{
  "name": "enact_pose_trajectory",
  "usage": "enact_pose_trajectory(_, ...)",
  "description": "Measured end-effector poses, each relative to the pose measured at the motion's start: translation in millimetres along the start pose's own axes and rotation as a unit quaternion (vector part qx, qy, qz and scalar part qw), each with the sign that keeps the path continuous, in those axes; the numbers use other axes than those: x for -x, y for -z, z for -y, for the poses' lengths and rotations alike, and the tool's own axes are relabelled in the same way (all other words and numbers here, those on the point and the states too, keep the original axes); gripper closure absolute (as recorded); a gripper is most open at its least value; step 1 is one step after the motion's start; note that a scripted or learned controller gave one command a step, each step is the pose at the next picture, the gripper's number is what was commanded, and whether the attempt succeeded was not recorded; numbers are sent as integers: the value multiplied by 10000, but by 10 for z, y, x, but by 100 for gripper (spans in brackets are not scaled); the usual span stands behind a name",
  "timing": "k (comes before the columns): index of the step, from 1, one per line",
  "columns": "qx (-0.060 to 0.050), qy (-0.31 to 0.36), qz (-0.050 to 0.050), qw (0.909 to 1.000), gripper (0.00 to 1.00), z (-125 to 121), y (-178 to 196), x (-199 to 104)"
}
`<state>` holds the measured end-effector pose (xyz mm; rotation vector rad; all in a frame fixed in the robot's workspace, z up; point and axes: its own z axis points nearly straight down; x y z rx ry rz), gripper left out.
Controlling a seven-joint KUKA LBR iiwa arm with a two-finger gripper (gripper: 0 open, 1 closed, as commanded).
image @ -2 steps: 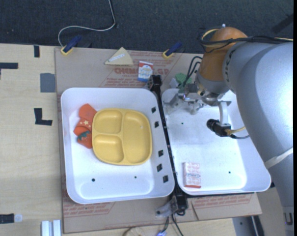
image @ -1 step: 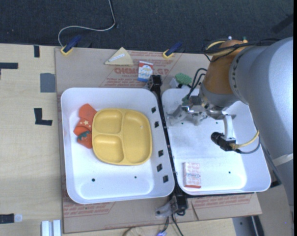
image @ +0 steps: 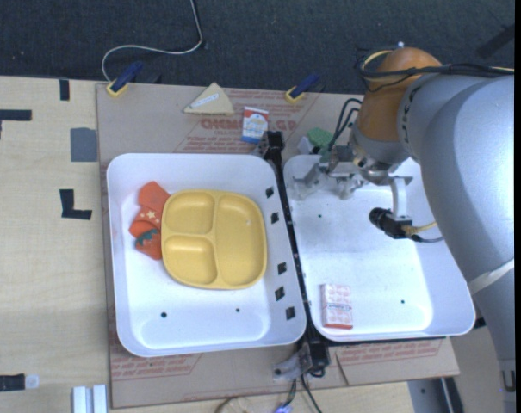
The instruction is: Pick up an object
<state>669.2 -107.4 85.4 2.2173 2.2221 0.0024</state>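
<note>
In the left bin [image: 200, 329] lies a yellow divided plate [image: 215, 237]. Orange and red toy items [image: 148, 220] rest against the plate's left side. The right bin [image: 376, 282] holds a small red and white packet [image: 336, 305] near its front edge. My gripper [image: 329, 177] hangs low over the far left corner of the right bin, well away from the packet. A green item [image: 317, 138] shows just behind the gripper at the bin's far rim, partly hidden by the wrist.
A small red, white and blue carton [image: 255, 126] and a pale wedge [image: 210, 101] sit on the cardboard behind the bins. Blue clamps [image: 122, 77] hold the cardboard's back edge. The grey arm [image: 467, 170] covers the right side.
</note>
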Motion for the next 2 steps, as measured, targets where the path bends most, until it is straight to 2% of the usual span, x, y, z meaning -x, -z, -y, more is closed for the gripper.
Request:
enact_pose_trajectory(1,-8,-5,5,10000,0,5,-3,-131)
enact_pose_trajectory(2,-4,-3,6,10000,0,292,4,-88)
